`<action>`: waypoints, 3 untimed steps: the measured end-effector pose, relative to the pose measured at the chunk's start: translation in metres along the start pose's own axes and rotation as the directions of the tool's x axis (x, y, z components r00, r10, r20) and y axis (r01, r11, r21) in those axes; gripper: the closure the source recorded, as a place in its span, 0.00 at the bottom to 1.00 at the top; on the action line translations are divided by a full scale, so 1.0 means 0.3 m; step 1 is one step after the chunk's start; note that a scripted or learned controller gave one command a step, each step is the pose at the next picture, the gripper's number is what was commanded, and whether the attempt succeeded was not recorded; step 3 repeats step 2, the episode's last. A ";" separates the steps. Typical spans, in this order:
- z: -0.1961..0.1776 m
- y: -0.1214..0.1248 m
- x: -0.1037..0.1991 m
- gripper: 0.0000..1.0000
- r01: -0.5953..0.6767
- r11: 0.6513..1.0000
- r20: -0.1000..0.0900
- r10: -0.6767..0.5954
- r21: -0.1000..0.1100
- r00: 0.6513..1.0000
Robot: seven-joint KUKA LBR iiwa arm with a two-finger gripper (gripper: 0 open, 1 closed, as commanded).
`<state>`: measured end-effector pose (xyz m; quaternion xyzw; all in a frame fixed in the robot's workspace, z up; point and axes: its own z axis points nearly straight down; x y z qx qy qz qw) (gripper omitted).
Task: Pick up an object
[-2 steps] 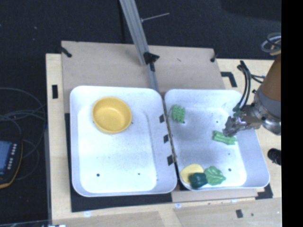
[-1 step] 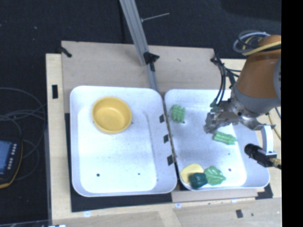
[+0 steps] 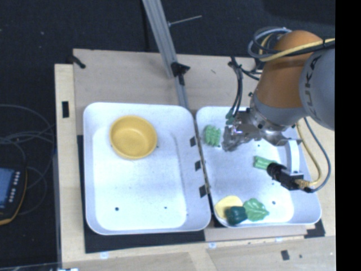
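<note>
My claw (image 3: 230,142) hangs low in the right bin (image 3: 242,180), just beside a ribbed green piece (image 3: 212,135) that lies close to the wall shared with the left bin (image 3: 141,191). From this slant I cannot tell whether the claw is apart or together, though I see nothing gripped in it. I judge this as the approach, with the grasp not yet made. The next move calls for sliding over that green piece, squaring up and closing on it without catching the wall, while the yellow bowl (image 3: 133,137) and the teal block (image 3: 236,214) lie well apart.
</note>
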<state>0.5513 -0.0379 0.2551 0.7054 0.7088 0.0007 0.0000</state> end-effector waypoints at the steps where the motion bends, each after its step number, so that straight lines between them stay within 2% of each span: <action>1: 0.031 0.044 0.139 1.00 -0.002 1.000 0.001 0.002 0.001 1.000; 2: 0.056 0.148 0.305 1.00 -0.001 1.000 0.000 0.001 0.002 1.000; 3: 0.056 0.148 0.305 1.00 -0.001 1.000 0.000 0.001 0.002 1.000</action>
